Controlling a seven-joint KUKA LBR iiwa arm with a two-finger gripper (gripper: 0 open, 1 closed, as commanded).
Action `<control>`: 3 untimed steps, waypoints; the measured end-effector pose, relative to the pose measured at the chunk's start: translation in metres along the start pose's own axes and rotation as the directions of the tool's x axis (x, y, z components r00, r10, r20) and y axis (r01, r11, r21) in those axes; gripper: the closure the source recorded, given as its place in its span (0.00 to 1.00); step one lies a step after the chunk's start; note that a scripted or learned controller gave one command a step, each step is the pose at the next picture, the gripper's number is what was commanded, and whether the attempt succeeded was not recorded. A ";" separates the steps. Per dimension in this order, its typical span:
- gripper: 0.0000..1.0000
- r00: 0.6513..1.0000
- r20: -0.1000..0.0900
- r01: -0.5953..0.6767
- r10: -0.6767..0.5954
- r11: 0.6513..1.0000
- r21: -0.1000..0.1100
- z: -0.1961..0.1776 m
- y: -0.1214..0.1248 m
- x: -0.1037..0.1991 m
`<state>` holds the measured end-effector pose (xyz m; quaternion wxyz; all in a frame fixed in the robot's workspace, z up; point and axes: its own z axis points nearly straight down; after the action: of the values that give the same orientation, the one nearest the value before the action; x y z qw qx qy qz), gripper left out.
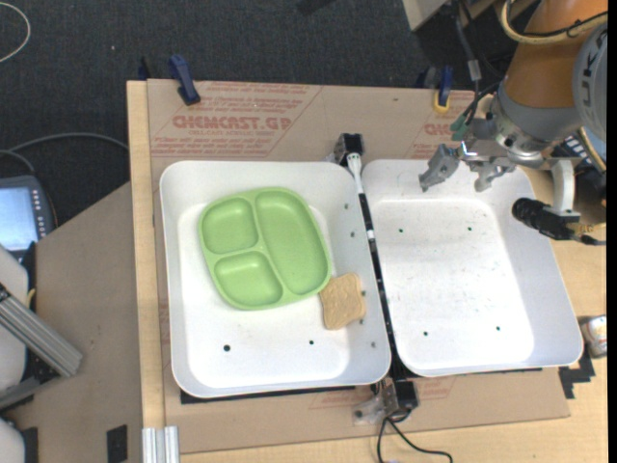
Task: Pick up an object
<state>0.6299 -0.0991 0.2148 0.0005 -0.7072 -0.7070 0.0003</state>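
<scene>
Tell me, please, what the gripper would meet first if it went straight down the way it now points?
Probably the bare floor of the right bin near its far rim: the open gripper hangs over that corner, though depth is hard to judge.

Grey arm [540, 114], orange band [564, 37], metal fingers [439, 169]

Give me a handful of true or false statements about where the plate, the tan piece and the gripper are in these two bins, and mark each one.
1. The green divided plate lies in the left bin. True.
2. The tan sponge-like piece lies inside one of the plate's compartments. False: it lies on the bin floor by the plate's lower right edge.
3. The gripper is over the far edge of the right bin. True.
4. The gripper holds the plate. False: nothing is between its open fingers, and the plate is in the other bin.
5. The plate has three compartments. True.
</scene>
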 end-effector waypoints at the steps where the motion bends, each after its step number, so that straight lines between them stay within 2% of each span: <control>1: 0.00 1.000 0.006 0.001 -0.001 1.000 -0.021 -0.138 0.030 -0.027; 2: 0.00 1.000 0.008 -0.002 0.003 1.000 -0.023 -0.299 0.017 -0.057; 3: 0.00 1.000 0.000 0.000 0.000 1.000 -0.003 -0.324 -0.055 -0.041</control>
<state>0.5755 -0.1403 0.5388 -0.0003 -0.7071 -0.7071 -0.0008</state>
